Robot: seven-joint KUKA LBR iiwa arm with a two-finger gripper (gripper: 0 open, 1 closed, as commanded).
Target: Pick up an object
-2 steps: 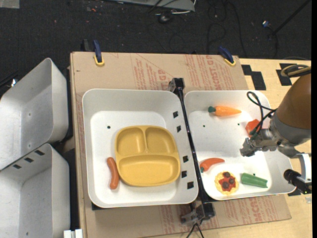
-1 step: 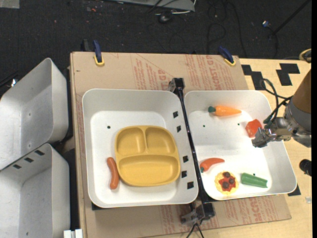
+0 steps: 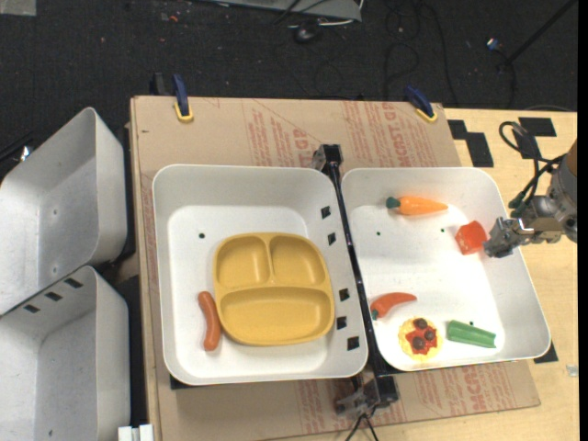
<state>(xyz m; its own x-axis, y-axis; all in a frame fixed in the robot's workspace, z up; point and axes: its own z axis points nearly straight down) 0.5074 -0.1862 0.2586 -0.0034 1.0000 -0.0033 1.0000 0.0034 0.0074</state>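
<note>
The gripper sits at the right bin's right rim; whether it is spread or pressed together cannot be told. Just to its left lies a small red block, near it but with nothing seen between the fingers. Above and left, a carrot lies lengthwise across the bin, green tip pointing left. The middle floor is bare. Near the front edge lie a red pepper, a small pizza and a green piece. The left bin bears a yellow tray and a sausage.
</note>
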